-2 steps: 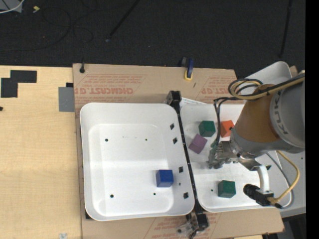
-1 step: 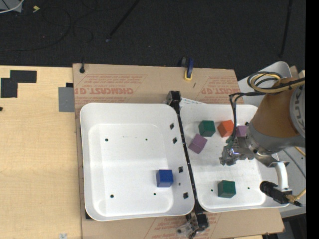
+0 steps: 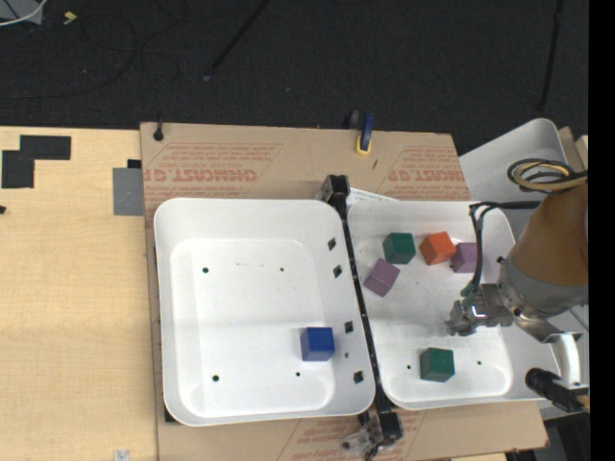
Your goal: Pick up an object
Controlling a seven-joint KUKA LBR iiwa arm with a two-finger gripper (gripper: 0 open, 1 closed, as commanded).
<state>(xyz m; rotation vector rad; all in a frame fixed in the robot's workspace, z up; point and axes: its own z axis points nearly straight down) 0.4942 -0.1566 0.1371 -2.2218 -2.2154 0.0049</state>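
Note:
The right bin point(image 3: 404, 392) holds a green block point(image 3: 399, 248), an orange block point(image 3: 437, 248), a purple block point(image 3: 381, 278), another purple block point(image 3: 465, 256) and a dark green block point(image 3: 437, 364). A blue block point(image 3: 317, 343) lies in the left bin point(image 3: 183, 257). My gripper point(image 3: 468, 319) hangs low over the right bin's right side, right of the purple block and above the dark green block. Nothing shows between it and the bin floor.
A black divider clip strip point(image 3: 351, 296) runs between the two bins. The arm's orange band and grey body point(image 3: 553, 257) cover the right bin's right edge. Cables point(image 3: 538, 171) loop above the arm. Cardboard point(image 3: 259, 161) lies under the bins.

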